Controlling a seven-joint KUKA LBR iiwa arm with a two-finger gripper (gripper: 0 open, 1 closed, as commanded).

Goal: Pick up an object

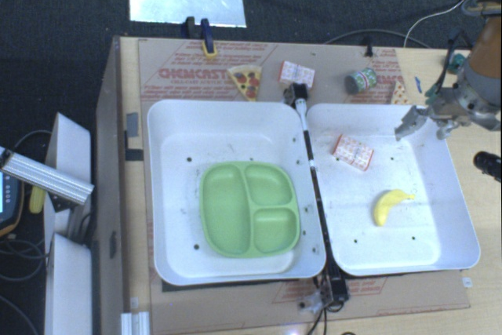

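Two bins sitting side by side | gripper [426, 124] hovering with jaws spread, holding nothing | banana [390, 205] lying in right bin [455, 192]

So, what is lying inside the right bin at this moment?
Inside the right bin lie a yellow banana and a small red-and-white packet. The gripper hangs over the far right rim and covers a little of it.

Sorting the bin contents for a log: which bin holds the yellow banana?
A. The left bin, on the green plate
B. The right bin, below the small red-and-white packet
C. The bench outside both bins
B: the banana lies in the right bin, below the red-and-white packet.
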